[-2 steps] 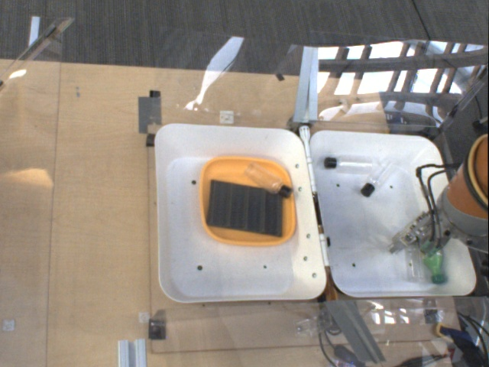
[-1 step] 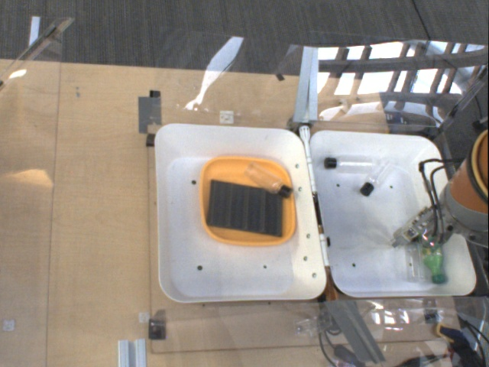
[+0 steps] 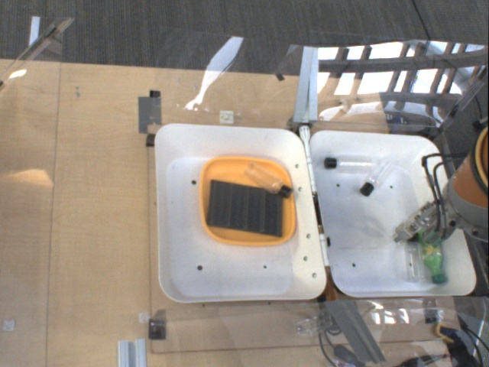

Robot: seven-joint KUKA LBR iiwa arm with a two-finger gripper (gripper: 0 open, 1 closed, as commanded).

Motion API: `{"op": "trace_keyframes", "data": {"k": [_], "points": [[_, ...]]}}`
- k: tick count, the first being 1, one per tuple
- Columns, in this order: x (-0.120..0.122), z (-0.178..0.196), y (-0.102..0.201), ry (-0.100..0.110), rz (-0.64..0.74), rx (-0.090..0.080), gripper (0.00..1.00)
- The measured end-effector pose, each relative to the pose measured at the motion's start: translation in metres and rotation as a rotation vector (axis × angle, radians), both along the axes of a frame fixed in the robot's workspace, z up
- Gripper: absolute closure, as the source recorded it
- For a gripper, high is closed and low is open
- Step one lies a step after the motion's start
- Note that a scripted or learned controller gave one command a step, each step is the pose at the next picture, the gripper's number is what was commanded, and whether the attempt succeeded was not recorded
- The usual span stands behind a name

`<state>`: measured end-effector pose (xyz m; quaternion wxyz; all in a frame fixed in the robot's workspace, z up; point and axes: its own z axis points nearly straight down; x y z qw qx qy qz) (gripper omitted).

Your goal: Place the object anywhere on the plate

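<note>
An orange plate (image 3: 246,238) sat in the left bin (image 3: 229,281), carrying one dark ribbed rectangular slab (image 3: 243,208) and one clear tube with a black cap (image 3: 269,180) at its upper right edge. The right bin (image 3: 382,277) held three small items: two more clear black-capped tubes (image 3: 348,162) (image 3: 376,182) and one green-tipped clear piece (image 3: 433,262) near the lower right corner. The gripper (image 3: 412,228) hovered just above that green piece; whether it was apart or together could not be told. Both bins rested on the counter (image 3: 76,205).
</note>
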<state>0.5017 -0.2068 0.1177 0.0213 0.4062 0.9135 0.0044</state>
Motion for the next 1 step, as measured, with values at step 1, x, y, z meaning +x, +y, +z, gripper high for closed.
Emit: {"op": "trace_keyframes", "data": {"k": [1], "points": [[0.0036,0.0117,0.0002,-0.01,-0.001,-0.001,1.0]]}}
